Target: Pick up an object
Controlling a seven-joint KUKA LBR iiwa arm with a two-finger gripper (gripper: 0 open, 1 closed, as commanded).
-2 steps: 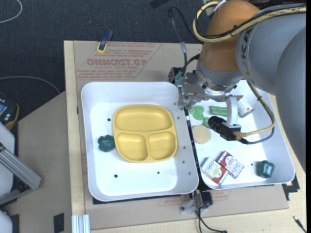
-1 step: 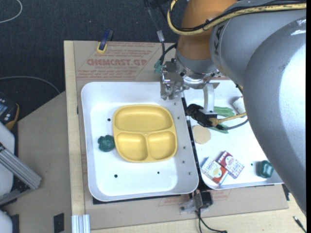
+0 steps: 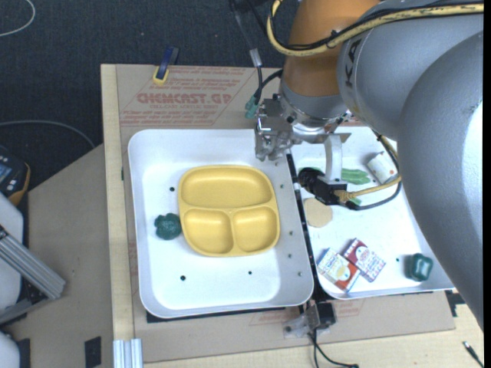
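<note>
Two white bins [image 3: 146, 228] are sitting side by side on the bench [image 3: 115, 129], a yellow divided tray [image 3: 228, 208] lying mid-frame in the left one. Just above the tray's upper right corner, the pincer [image 3: 270, 146] is hanging, its state impossible to tell.

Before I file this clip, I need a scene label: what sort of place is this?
Probably a robotics lab bench, not a kitchen. Two white bins sit on a board, a grey and orange arm reaches in with cables trailing, and the yellow divided plate looks like a test object.

Two white bins [image 3: 146, 228], one yellow tray [image 3: 229, 209].
</note>
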